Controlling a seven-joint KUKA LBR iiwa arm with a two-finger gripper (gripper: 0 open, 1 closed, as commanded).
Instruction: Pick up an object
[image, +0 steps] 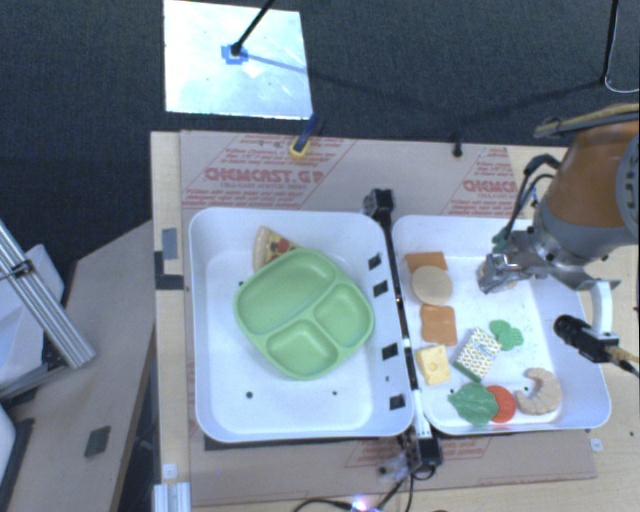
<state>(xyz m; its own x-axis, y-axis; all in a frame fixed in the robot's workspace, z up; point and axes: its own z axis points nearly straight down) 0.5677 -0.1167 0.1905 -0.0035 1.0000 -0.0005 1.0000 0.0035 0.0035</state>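
The right white bin (580, 405) holds several toy foods: an orange slab (425, 262), a pale round biscuit (434, 286), an orange square (439, 324), a yellow cheese wedge (434, 364), a patterned block (478, 352), green broccoli (506, 334), a green leaf (473, 402), a red tomato (502, 404) and a tan shrimp (541, 391). My gripper (496, 274) hangs over the upper middle of that bin, right of the biscuit, with nothing seen between its fingers.
In the left white bin (215, 390) lies a green divided plate (303, 312) with a pizza slice (268, 245) tucked behind its upper left rim. A black clip strip (393, 300) runs between the bins. A reflective sheet (237, 58) lies beyond the bench.
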